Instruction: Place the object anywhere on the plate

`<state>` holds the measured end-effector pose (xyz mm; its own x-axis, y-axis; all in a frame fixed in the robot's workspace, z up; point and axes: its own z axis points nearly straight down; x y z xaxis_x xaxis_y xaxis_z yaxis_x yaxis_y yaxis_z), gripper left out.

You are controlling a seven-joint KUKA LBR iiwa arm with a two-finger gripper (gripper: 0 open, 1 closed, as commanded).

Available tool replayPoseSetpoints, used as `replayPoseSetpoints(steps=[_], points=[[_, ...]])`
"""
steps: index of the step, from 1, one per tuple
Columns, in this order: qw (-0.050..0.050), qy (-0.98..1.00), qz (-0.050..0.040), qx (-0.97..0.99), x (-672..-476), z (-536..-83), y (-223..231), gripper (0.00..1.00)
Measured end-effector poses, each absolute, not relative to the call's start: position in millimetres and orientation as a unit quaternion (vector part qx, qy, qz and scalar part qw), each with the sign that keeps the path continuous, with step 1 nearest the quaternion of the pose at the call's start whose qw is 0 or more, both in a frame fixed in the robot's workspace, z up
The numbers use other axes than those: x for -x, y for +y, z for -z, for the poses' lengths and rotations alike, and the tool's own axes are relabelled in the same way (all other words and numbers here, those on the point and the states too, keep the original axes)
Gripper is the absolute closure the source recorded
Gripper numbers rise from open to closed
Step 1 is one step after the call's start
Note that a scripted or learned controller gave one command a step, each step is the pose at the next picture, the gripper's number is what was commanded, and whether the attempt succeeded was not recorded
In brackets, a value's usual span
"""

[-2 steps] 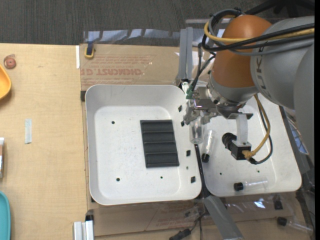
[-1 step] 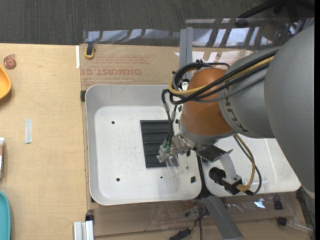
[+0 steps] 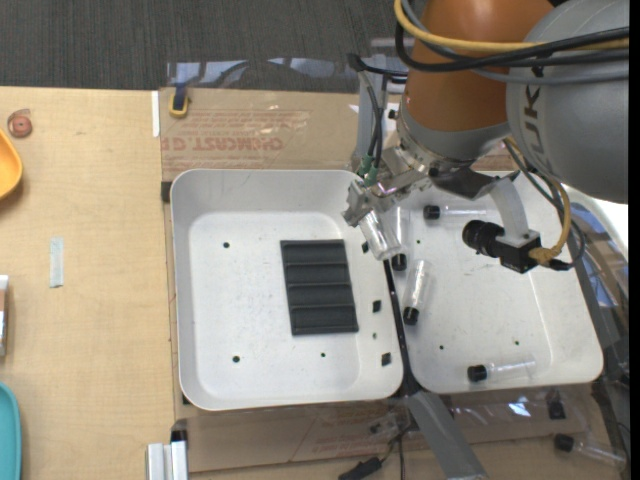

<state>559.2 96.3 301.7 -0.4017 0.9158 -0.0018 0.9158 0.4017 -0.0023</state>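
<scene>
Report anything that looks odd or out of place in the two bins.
Nothing looks spilled or broken. The black ridged block lies flat and square in the left bin; the gripper hangs over the seam between the bins.

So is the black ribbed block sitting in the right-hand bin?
No, the black ribbed block lies flat in the middle of the left bin, apart from the gripper near the bins' shared edge.

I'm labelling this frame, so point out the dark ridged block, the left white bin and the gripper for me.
dark ridged block [image 3: 319,287]: camera view, middle of its top.
left white bin [image 3: 262,182]: camera view, far rim.
gripper [image 3: 392,250]: camera view, between its fingertips.
</scene>
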Motion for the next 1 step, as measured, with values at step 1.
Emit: replayPoseSetpoints(steps=[1], points=[[-0.001,0.885,0.0020,-0.465,-523.0,-238.5,131.3,1.00]])
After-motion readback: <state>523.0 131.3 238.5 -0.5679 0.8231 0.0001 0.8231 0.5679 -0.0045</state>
